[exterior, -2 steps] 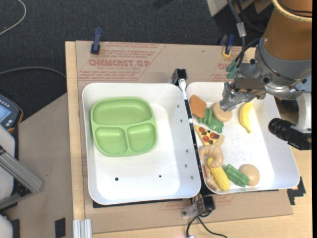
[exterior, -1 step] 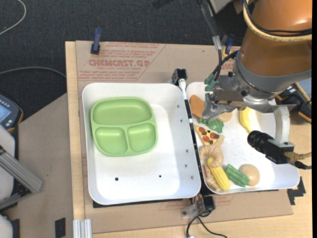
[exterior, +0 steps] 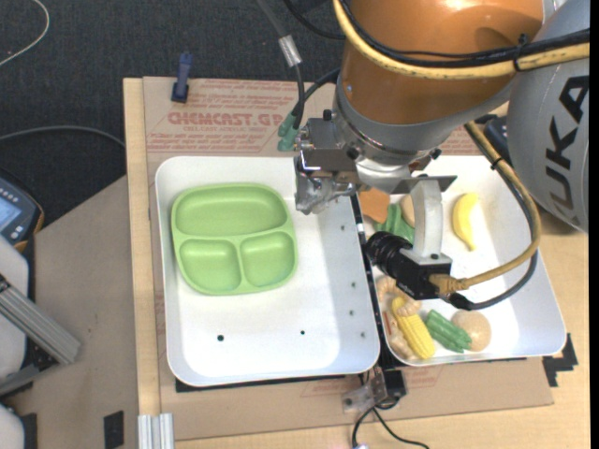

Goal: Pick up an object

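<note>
At the near edge of the worktop (exterior: 103, 279) sit the front rims of two white bins, pressed together side by side.

The left bin (exterior: 164, 279) has its whole near half bare, so there is plenty of open floor along its front and right walls. Further in lies a green divided plate (exterior: 234, 239), flat, close to the left wall and apart from the right one.

The right bin (exterior: 515, 288) is crowded near its front left corner. A yellow toy corn cob (exterior: 413, 327) lies there, touching a green toy vegetable (exterior: 447, 332), with a tan rounded piece (exterior: 474, 325) just beside that. The right part of this bin is open floor.

Deeper in, a toy banana (exterior: 464, 221) lies by itself, near the back. An orange piece (exterior: 375, 204) and a green piece (exterior: 397, 224) huddle against the wall the bins share.

The gripper (exterior: 316, 187) hangs at the far right edge of the left bin, near the plate's far right corner and beside the shared wall. Whether it is open or closed I cannot tell from here. The orange-banded arm looms over the back of both bins.

Beyond them, a brown printed board (exterior: 225, 110) carries a blue clip (exterior: 181, 76) at its far left corner.
</note>
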{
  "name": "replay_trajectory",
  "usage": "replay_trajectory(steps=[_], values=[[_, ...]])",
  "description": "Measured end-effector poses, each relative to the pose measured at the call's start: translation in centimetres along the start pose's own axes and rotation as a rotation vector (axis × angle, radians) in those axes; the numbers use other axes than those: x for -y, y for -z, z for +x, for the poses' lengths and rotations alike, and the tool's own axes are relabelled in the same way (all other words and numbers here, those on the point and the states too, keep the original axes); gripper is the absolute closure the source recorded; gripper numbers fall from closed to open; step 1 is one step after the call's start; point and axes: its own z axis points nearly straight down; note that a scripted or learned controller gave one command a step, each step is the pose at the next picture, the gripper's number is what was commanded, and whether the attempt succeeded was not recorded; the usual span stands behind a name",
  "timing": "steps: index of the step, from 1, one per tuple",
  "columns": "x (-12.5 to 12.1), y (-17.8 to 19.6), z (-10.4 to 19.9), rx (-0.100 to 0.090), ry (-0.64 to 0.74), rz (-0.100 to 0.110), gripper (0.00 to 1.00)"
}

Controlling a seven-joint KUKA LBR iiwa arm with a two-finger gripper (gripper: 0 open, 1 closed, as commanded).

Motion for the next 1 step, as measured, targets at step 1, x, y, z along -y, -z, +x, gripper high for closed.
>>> replay_trajectory(steps=[1], values=[[-0.33, -3.11, -3.66, 0.006, -0.017, 0.009, 1.0]])
